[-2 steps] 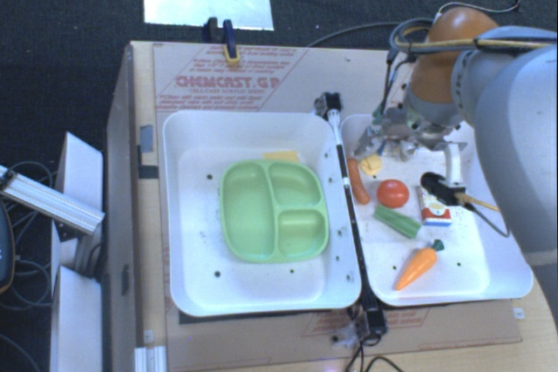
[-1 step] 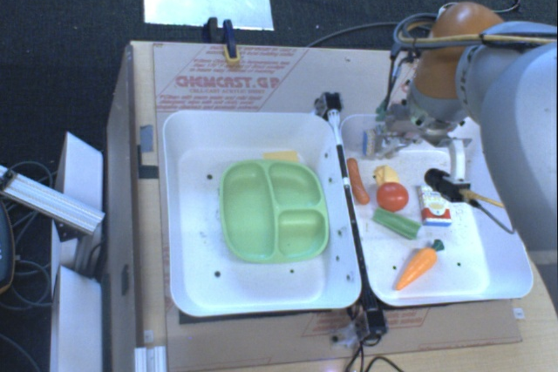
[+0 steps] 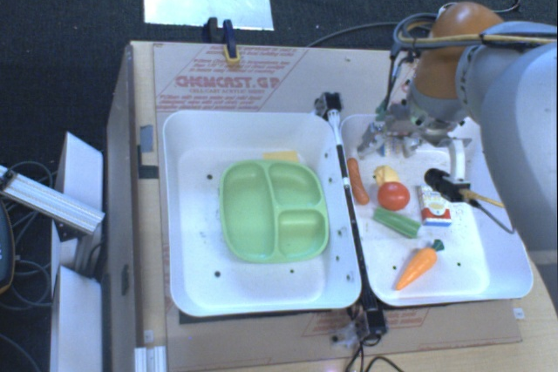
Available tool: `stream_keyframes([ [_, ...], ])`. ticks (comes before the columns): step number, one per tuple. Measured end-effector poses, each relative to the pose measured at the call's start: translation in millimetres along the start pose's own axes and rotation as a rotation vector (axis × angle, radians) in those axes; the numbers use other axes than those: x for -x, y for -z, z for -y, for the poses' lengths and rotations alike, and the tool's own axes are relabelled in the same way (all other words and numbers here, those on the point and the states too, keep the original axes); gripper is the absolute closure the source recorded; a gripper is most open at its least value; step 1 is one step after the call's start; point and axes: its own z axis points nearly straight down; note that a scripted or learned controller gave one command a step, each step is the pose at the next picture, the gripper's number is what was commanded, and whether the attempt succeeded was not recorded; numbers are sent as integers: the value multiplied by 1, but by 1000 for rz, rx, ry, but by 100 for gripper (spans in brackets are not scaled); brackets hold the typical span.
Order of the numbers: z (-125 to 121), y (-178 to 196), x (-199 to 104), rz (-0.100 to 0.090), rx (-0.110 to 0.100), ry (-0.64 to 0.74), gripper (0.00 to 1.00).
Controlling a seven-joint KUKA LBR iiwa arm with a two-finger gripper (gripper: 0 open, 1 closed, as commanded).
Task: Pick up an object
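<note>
I see the end effector [image 3: 394, 138] over the right bin's [image 3: 501, 274] far end, its grip state unclear; tomato [image 3: 393, 196] and sausage [image 3: 357, 180] just below it

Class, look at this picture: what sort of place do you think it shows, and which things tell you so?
Most likely a robotics lab test bench. A robot arm reaches over two white bins, one holding toy food such as a carrot and a tomato, the other a green divided tray.

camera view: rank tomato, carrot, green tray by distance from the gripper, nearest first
Gripper sits at the far end of the right bin.
1. Tomato, right bin, just below the gripper.
2. Green tray, left bin, off to the view's left.
3. Carrot, near end of the right bin.
Tray and carrot are close; the tray's near corner edges it.
</note>
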Motion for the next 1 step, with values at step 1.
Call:
stream_keyframes([
  [1,1,-11,-3,-2,-1,-4,0],
])
